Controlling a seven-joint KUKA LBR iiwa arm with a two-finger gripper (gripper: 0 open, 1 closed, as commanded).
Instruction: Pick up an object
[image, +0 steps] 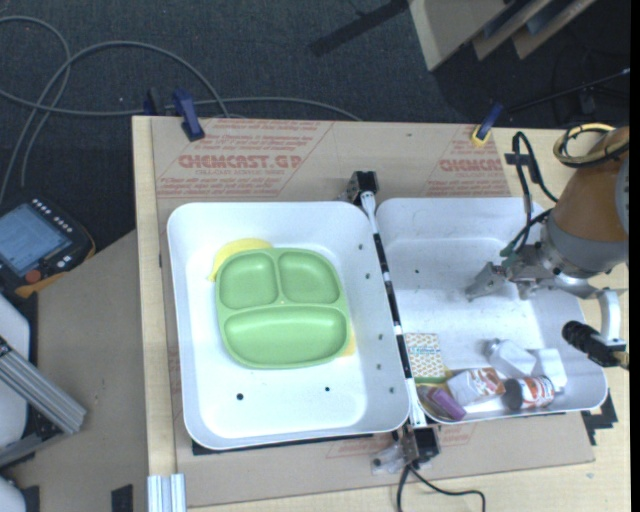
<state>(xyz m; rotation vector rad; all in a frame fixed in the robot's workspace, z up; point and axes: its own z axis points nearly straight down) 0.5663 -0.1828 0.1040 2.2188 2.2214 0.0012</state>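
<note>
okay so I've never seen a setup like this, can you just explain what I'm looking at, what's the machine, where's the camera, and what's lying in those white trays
This is one picture from a camera fixed above a workbench, looking down at a slant. The grey and orange shape at the right is a robot arm; its gripper hovers over the right bin, with nothing visibly held. Two shallow white bins sit side by side. The left bin holds a green divided plate with something yellow under it. Along the right bin's near edge lie a tube, a patterned packet, a purple item and a small white piece.

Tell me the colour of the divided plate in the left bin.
Light green plate, seen in the camera view.
</note>
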